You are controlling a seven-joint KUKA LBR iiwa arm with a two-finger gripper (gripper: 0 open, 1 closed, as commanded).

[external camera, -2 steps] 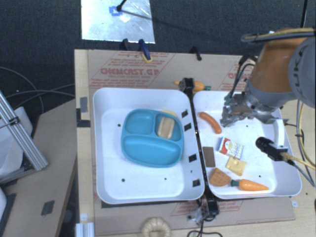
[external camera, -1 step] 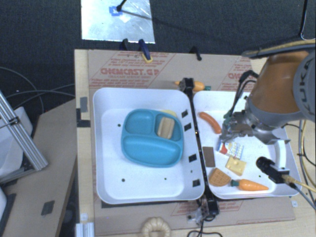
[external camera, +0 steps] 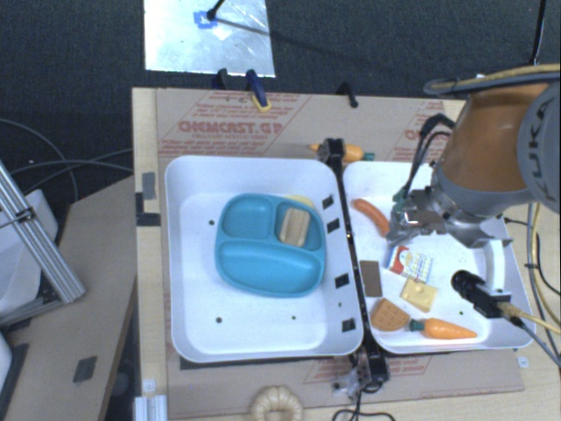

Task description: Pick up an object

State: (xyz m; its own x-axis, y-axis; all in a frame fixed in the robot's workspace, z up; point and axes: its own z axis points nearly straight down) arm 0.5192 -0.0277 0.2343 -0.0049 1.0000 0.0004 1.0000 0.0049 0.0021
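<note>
Gripper point(external camera: 405, 226) is seen low in right bin point(external camera: 491, 340), just beside orange sausage point(external camera: 372, 217), above red-and-white carton point(external camera: 409, 262). Finger state cannot be told.

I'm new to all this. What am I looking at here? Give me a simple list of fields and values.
left bin: holds a blue divided plate
on the plate: a tan block in its upper right compartment
right bin: holds small toy foods
foods in right bin: orange sausage, red and white packet, yellow cheese wedge, brown cookie, carrot
arm: reaches in from the right, above the right bin
gripper: low over the right bin, beside the sausage, nothing seen held
</note>
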